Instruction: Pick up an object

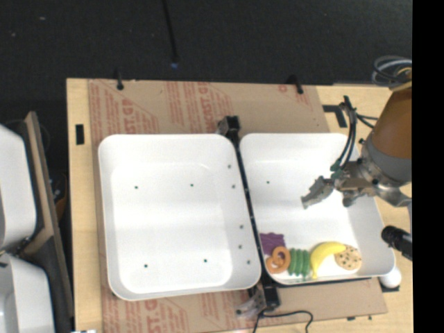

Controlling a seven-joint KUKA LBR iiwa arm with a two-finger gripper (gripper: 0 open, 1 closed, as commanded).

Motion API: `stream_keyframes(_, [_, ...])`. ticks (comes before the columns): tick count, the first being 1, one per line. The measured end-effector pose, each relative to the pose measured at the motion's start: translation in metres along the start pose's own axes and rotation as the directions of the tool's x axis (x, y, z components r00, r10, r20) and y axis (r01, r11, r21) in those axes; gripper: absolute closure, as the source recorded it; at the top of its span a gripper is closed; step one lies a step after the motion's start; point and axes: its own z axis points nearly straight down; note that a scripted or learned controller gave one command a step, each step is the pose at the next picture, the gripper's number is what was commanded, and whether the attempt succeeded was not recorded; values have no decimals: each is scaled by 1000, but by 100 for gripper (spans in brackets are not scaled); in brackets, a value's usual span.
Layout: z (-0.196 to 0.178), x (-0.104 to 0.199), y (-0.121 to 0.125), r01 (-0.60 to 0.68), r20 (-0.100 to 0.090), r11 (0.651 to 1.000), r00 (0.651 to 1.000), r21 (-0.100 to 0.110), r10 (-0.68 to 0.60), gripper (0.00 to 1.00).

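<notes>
**Objects sat bunched along the near wall of the right bin**

Objects for picking lay in a row at the near edge of the right bin (291, 159), and you had nothing between the fingers. Largest first: the bench (173, 106), brown board with red print, carried both white bins side by side. The left bin (166, 165) lay beside its neighbour, their walls meeting along a dark seam. From the right you had the arm (392, 134) reaching in, its orange band above the grey wrist, over the right bin's far-right part. The gripper (316, 193) hung over the middle of that bin, pointing left, well apart from the objects. Whether its fingers were spread or pressed together could not be told from this slant.

Then the small things, all near the bin's near wall: a yellow banana (327, 252), a green ridged piece (300, 262) just left of it, a purple piece (271, 241) farther left, an orange ring (278, 260) touching the green piece, and a tan speckled cookie (347, 258) at the banana's right end.
</notes>
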Motion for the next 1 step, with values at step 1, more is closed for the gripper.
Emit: stream_keyframes(1, [118, -59, -10, -5, -1, 1000, 1000, 11, 5, 0])
